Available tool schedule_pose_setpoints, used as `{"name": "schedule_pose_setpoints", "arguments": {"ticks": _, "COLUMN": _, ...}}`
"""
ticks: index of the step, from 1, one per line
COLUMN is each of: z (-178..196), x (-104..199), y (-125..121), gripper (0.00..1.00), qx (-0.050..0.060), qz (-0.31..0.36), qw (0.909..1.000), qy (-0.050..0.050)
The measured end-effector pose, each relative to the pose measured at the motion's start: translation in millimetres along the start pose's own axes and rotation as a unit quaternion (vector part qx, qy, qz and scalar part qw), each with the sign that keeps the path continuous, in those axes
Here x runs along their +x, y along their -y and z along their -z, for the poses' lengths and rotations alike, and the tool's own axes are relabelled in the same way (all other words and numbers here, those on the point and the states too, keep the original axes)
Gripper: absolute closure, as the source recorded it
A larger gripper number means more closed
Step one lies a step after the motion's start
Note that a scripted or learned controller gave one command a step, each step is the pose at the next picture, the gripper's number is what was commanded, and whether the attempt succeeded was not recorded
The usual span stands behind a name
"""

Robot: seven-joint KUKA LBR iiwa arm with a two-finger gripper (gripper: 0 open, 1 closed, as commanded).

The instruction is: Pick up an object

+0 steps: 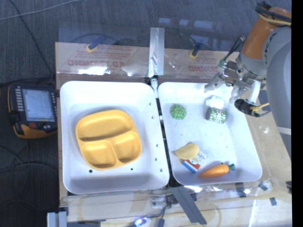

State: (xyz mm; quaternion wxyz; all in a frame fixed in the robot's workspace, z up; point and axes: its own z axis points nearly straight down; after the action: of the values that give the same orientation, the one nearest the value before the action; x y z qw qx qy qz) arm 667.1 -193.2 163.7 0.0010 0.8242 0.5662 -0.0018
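The right bin (246, 141) holds several small objects. A green-and-white patterned object (218, 116) lies near the bin's far right. My gripper (216, 100) hangs directly over it, at its far edge, coming off the grey arm with the orange band (258, 37). A round green knobbly ball (178, 111) lies to the left of that. Towards the front are a yellow curved piece (187, 150), a small red, white and blue pack (192, 165) and an orange carrot (215, 170).
The left bin (71, 98) bears a yellow compartment tray (109, 138). A divider rail (161, 126) runs between the bins. A teach pendant (31, 110) lies on the floor to the left. Cables and a black fitting (246, 106) hang by the wrist.
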Motion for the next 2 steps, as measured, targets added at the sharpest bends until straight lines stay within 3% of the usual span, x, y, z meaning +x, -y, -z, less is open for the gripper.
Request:
{"name": "schedule_pose_setpoints", "arguments": {"ticks": 1, "z": -66.0, "x": -13.2, "y": 1.8, "gripper": 0.00, "qx": -0.001, "qz": -0.036, "qw": 0.9993, "qy": -0.005}}
{"name": "schedule_pose_setpoints", "arguments": {"ticks": 2, "z": -74.5, "x": -5.2, "y": 33.0, "gripper": 0.00, "qx": -0.005, "qz": 0.017, "qw": 0.9999, "qy": 0.000}}
